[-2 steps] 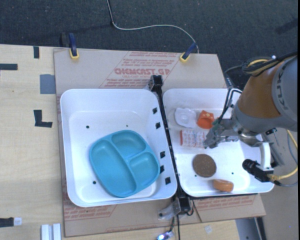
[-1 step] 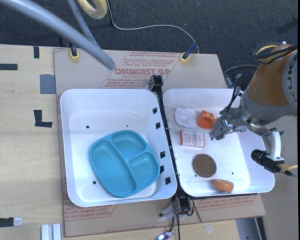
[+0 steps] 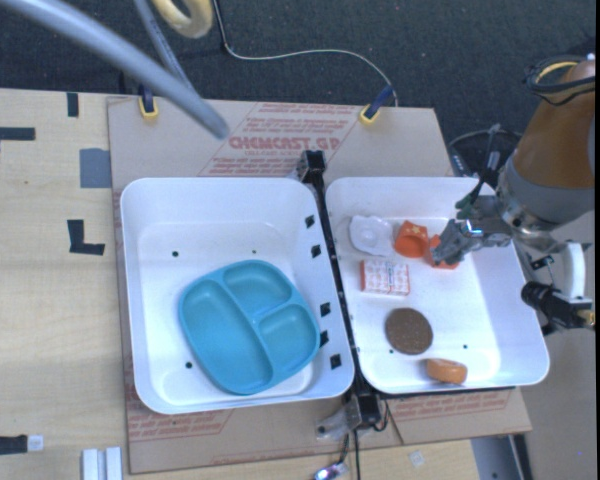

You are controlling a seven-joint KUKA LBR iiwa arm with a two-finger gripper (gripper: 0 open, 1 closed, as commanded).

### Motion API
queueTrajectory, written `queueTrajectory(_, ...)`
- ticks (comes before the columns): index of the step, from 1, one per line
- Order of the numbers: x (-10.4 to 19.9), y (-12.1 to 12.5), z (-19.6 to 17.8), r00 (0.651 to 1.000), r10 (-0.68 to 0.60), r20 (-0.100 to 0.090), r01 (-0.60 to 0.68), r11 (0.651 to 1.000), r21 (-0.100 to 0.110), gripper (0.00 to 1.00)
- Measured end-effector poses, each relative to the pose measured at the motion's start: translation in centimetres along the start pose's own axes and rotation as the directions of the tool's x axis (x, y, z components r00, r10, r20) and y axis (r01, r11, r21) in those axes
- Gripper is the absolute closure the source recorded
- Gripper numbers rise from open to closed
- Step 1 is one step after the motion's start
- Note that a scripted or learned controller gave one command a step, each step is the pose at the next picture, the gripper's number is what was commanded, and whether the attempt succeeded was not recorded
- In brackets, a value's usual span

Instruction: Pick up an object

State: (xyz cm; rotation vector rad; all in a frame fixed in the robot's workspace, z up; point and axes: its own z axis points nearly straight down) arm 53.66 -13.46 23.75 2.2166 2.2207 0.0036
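In the right white bin (image 3: 500, 298), the claw (image 3: 446, 251) hangs low at centre-right of the frame; I cannot tell its state. The small orange plastic block (image 3: 411, 239) lies just left of it.

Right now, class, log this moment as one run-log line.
task: pick up object | end effector: in right bin, beside orange object | hold: unconfirmed | left bin: blue divided tray

Blue divided tray (image 3: 248, 325), 2 white bins (image 3: 145, 268), brown disc (image 3: 409, 331), orange block (image 3: 411, 239), red-patterned white packet (image 3: 384, 277)
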Motion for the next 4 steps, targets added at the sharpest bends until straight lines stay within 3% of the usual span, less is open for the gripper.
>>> queueTrajectory(1, 5.2, -0.1, -0.7, 1.0, -0.005, -0.002, 0.005, 1.0, 0.004, 1.0)
queueTrajectory(4, 19.4, -0.6, 2.1, 1.0, -0.005, -0.002, 0.005, 1.0, 0.008, 1.0)
